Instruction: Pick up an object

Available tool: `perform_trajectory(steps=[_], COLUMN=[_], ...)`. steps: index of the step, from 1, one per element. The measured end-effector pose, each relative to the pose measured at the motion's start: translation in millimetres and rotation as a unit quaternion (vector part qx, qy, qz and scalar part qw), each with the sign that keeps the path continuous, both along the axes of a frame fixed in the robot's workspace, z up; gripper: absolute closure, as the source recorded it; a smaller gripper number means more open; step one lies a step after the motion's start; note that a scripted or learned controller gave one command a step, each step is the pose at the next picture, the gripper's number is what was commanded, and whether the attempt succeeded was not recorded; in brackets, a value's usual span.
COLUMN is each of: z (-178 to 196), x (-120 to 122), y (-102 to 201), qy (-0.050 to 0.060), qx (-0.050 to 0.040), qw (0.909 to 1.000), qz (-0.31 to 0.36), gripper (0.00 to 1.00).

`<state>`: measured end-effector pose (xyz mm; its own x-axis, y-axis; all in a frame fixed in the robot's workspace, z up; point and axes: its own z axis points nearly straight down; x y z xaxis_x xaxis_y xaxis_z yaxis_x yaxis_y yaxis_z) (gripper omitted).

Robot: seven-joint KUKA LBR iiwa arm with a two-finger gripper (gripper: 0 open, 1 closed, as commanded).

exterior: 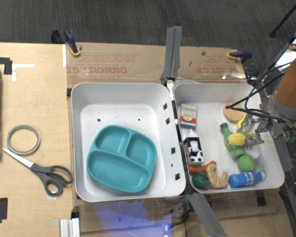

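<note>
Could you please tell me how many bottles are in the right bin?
2: a green plastic bottle beside the hand, and a blue plastic bottle near the front wall. Others may be hidden.

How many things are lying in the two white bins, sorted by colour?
Teal: 1, the divided plate
Green: 3, bottle, ball, dark green piece
Yellow: 1, lemon-like piece
Blue: 1, bottle
Tan: 2, disc, croissant
Orange-red: 1, stick
Printed cartons: 2, and
Total: 11

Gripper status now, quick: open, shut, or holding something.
Gripper: cannot be told. It sits low in the right bin, right at the yellow toy and green bottle; no object shows as held.
</note>
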<state>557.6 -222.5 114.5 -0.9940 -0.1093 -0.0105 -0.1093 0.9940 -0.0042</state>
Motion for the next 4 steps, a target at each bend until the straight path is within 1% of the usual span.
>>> perform_trajectory(steps=[1,2,3,4], z=[-10.1,-21.6,-22.1,-12.1], x=[-33.0,-38.9,17.6,19.1], y=[-4.8,0.5,34.4,34.7], qy=[-0.009,0.003,0.003,0.001], qx=[-0.0016,0.0023,0.0026,0.002], qw=[0.9832,0.9835,0.9835,0.9837], qz=[-0.182,-0.181,-0.181,-0.18], gripper=[1.0,0.0,0.0,1.0])
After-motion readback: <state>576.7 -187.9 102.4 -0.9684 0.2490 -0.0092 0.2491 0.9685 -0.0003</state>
